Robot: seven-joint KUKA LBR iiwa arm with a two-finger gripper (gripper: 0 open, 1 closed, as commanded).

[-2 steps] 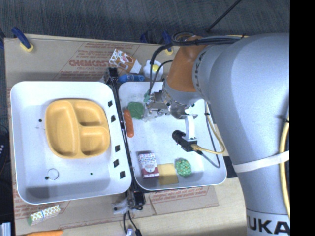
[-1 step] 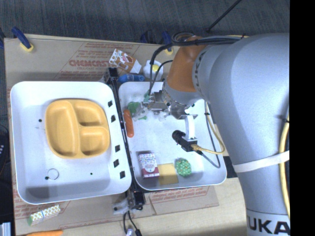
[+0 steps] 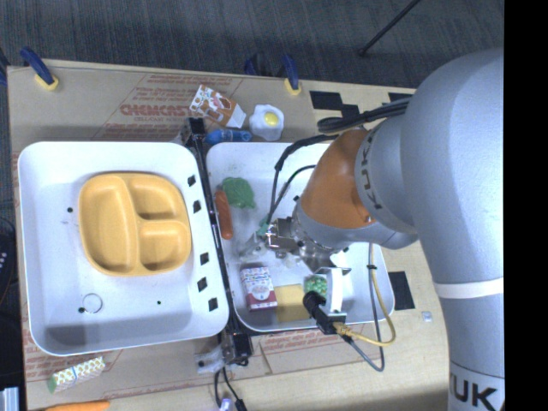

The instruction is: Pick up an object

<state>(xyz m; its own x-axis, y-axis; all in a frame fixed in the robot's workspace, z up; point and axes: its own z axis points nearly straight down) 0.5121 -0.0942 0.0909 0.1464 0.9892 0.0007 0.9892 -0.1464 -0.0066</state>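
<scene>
Landmark taken: the black divider [image 3: 208,221] between the two bins. Well left of the divider, near the bench's front edge, a small wrapped item [image 3: 77,372] is seen lying outside the bins. Left of the divider, the left bin [image 3: 34,255] is occupied by a yellow sectioned tray [image 3: 135,223], lying flat and untouched. Above the divider's far end, outside the bins, a small printed carton [image 3: 208,104], a blue object [image 3: 228,134] and a yellow-and-white toy [image 3: 267,122] are noted on the cardboard. Just right of the divider, in the right bin [image 3: 257,154], an orange carrot-like piece [image 3: 223,213] is laid along the wall, with a green leafy toy [image 3: 239,192] beside it. Further right of the divider and nearer the front, a small red-labelled can [image 3: 258,286] is seen, touching a yellow block [image 3: 290,300]; a green item [image 3: 316,284] is partly hidden just beyond. The gripper [image 3: 276,236] is lowered into the right bin, right of the divider, above the can, under the orange band [image 3: 338,191]. Finger opening cannot be told; the pincer is blurred and covered by the wrist, and nothing is seen held. Task judged early to mid: the bin has been reached, no object is lifted, all candidates are resting on the bin floor. Left to do: closing on one item, likely the can or the green toy, and raising it clear.
</scene>
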